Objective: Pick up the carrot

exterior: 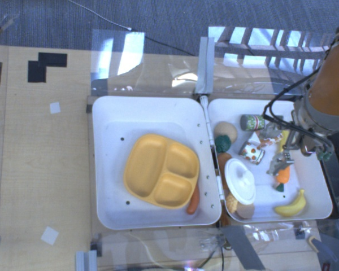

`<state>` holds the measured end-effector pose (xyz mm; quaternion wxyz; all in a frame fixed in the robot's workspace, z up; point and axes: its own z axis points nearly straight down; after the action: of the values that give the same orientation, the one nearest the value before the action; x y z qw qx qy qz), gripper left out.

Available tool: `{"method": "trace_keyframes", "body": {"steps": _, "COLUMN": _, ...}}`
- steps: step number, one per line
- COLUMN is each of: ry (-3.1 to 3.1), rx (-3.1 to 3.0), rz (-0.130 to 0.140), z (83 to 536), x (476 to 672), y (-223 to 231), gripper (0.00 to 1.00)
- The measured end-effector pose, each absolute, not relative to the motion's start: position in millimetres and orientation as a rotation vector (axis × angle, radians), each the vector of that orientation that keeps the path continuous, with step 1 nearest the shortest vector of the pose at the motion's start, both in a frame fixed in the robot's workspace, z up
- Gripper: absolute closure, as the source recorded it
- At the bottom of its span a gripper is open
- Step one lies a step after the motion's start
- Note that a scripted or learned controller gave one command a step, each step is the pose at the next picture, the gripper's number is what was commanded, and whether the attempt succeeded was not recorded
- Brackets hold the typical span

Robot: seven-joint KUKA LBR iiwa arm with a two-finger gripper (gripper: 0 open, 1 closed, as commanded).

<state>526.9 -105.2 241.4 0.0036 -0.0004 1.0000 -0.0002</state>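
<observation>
Where the right bin [326, 193] holds the toys, the carrot [282, 176] shows as a short orange stub with a green tip, lying at eleven o'clock of the banana [290, 205]. The gripper [281, 164] hangs just above it, fingers straddling its upper end; whether they clamp it, I cannot tell.

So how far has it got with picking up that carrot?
Nothing looks finished yet. The carrot lies on the floor of the right bin, above the banana. In hand: the end effector is right over it. Left to do: a grip I can confirm, and the lift.
</observation>
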Motion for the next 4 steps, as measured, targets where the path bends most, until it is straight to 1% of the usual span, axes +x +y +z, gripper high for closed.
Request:
{"method": "trace_keyframes", "body": {"steps": 1, "ry": 3.123, "rx": -0.073, "rz": -0.007, "z": 90, "x": 518.2, "y": -171, "gripper": 0.0}}
{"method": "trace_keyframes", "body": {"steps": 2, "ry": 3.119, "rx": -0.085, "rz": -0.008, "z": 102, "x": 520.7, "y": -169, "gripper": 1.0}}
{"method": "trace_keyframes", "body": {"steps": 3, "ry": 3.123, "rx": -0.087, "rz": -0.007, "z": 193, "x": 503.7, "y": -153, "gripper": 1.0}}
{"method": "trace_keyframes", "body": {"steps": 4, "ry": 3.094, "rx": -0.452, "rz": -0.008, "z": 281, "x": 493.0, "y": -152, "gripper": 1.0}}
